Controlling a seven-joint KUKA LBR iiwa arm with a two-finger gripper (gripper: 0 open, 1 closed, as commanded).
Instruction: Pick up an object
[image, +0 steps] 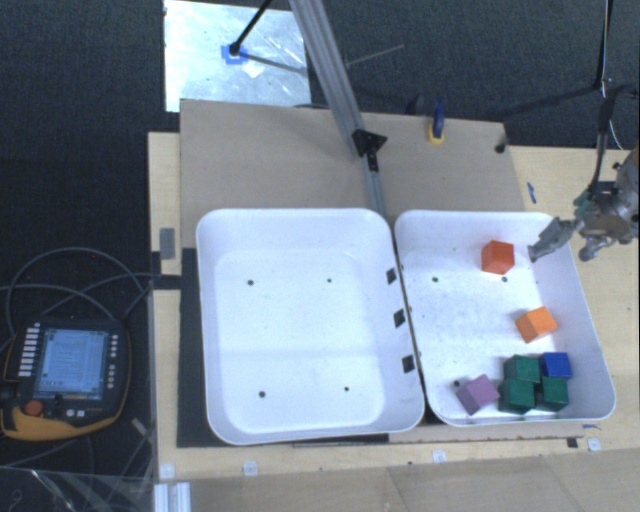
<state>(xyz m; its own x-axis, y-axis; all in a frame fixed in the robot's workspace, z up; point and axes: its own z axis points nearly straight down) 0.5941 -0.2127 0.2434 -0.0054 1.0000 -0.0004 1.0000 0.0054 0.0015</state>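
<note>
In the camera view, the claw hovers at the right edge of the frame, over the right bin's upper rim, its fingers spread apart and holding nothing. This looks like the approach step. The nearest target, a red-orange cube, sits just left of it, upright and isolated; next it must shift left and descend.

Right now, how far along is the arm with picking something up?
Nothing looks done yet: the red cube, orange cube, purple block, green blocks and blue cube all lie in the right bin. In hand: the gripper sits at that bin's far right edge, open, beside the red cube. Left: grasping and lifting.
</note>
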